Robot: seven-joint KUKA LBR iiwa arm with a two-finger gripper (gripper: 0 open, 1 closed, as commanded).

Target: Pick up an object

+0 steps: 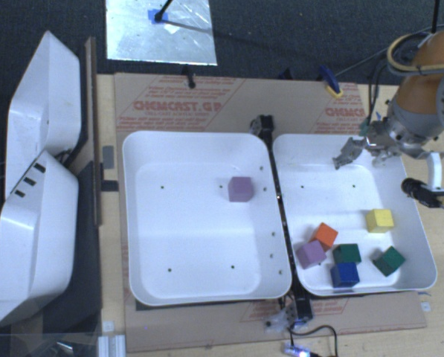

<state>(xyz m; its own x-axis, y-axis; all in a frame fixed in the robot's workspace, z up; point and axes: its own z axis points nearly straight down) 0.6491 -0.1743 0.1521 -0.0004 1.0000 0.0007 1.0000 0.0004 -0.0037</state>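
My gripper hangs over the far part of the right bin, its two grey fingers spread and nothing between them. In the near half of that bin lie a yellow cube, an orange cube, a purple cube, a dark green cube, a blue cube and another green cube. The gripper is well behind all of them. A lone pale purple cube sits near the middle of the left bin.
A black clamp sits where the bins meet at the back. A black and white fitting juts over the right bin's right rim. White housings stand at the left, and a silver sheet lies behind the bench.
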